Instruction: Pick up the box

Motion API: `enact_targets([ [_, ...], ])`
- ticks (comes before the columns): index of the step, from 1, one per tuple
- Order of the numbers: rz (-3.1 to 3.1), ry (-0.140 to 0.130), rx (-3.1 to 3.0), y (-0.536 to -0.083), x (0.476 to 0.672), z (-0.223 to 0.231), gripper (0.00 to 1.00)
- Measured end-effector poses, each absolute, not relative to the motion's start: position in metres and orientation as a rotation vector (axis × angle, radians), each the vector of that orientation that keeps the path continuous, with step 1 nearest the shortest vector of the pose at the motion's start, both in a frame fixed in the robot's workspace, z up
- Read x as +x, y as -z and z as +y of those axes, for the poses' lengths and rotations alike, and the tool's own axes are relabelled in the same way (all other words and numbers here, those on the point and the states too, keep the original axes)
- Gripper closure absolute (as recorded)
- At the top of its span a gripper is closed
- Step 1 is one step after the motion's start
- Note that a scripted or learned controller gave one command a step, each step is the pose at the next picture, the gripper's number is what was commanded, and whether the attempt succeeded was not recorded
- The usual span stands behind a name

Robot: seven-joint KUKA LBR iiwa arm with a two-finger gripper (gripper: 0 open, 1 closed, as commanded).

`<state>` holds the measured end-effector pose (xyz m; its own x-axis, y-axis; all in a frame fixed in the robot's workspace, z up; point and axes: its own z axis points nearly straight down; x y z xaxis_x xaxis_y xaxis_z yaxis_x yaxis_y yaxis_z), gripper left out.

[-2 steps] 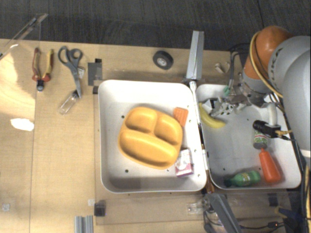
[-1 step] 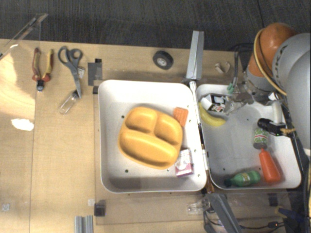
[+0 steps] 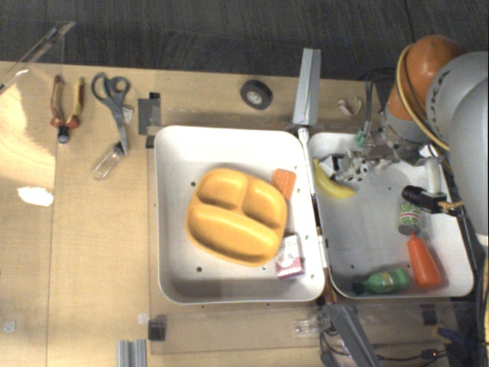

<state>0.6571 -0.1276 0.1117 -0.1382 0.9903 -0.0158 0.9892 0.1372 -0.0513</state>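
The box [image 3: 289, 256] lies in the left bin [image 3: 176, 205], touching a yellow sectioned plate [image 3: 237, 214]. The gripper [image 3: 353, 167] hangs over the right bin [image 3: 367, 235] beside a banana [image 3: 330, 183]; its grasp cannot be told.

Site: robot lab/workshop bench | surface: plywood bench [image 3: 76, 266] beside dark carpet [image 3: 191, 14] | two white bins [image 3: 172, 228] left of and below gripper [image 3: 353, 167] | far left of it: pliers [image 3: 65, 107], scissors [image 3: 114, 109] | tape roll [image 3: 257, 94] nearer, up-left
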Motion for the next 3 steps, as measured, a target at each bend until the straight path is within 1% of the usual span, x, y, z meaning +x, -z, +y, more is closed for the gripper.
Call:
enact_targets([
  [1,-2.15,-0.058,-2.264,-0.095,0.655,-0.113,0.0],
  [2,-2.241,0.004,-2.21,-0.168,0.67,-0.184,0.0],
  [3,-2.223,0.035,-2.272,-0.119,0.679,-0.117,0.0],
])
